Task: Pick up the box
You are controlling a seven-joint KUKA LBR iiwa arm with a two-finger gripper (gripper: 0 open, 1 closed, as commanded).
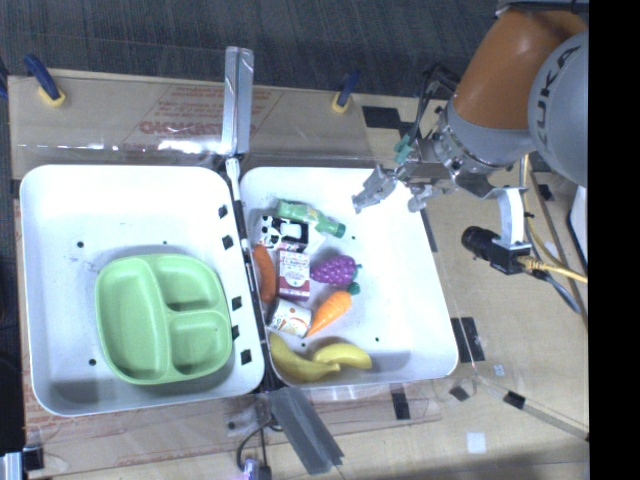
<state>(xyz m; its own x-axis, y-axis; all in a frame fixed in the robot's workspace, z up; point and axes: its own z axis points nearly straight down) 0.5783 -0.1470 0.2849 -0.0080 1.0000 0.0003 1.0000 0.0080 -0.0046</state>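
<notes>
A small dark red and white box (293, 274) lies flat in the right bin (420, 298), among toy food near the bin's left wall. A black and white carton (279, 232) rests just above it, and a smaller white and red pack (290, 319) just below. My gripper (393, 195) hangs over the bin's upper right part, up and to the right of the box and well apart from it. Its fingers (367, 194) are spread open with nothing between them.
Around the box lie a green bottle (311, 216), purple grapes (334, 268), a carrot (331, 311), a sausage (265, 272) and bananas (315, 359). The left bin (50, 218) holds a green divided plate (165, 318). A black cable fitting (495, 248) sits right of the bins.
</notes>
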